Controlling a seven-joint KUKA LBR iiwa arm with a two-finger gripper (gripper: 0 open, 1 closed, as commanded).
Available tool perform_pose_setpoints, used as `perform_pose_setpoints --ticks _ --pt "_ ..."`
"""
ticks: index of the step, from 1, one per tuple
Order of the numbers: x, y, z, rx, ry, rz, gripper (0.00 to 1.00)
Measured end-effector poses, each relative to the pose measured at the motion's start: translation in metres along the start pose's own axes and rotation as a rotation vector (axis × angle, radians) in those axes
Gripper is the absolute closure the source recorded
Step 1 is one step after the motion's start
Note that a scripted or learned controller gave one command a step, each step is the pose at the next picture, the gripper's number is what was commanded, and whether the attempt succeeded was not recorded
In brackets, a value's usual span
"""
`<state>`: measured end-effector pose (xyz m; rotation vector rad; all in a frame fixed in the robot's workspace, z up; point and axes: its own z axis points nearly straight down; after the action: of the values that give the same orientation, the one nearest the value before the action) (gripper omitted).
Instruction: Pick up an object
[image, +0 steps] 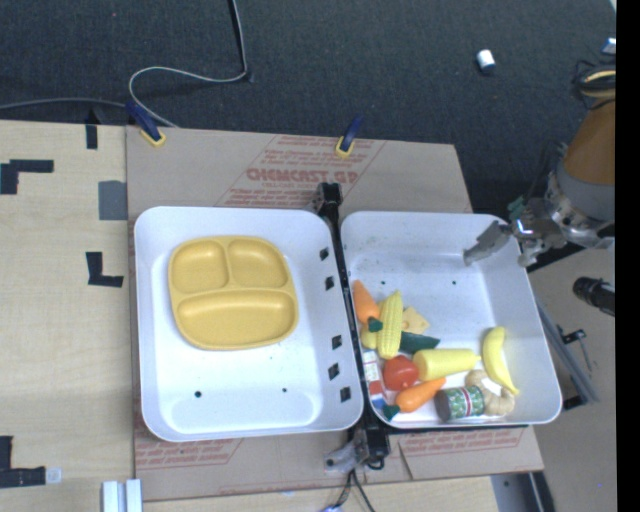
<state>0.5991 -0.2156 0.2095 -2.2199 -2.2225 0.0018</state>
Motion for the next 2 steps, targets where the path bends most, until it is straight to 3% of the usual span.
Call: perform_pose_setpoints --ticks 1,2 --pt "0.074 0.017 0.124 -0.003 0.002 -0.001 0.0" --pt "0.117 -0.064 0.124 0.0 -0.001 0.002 0.0"
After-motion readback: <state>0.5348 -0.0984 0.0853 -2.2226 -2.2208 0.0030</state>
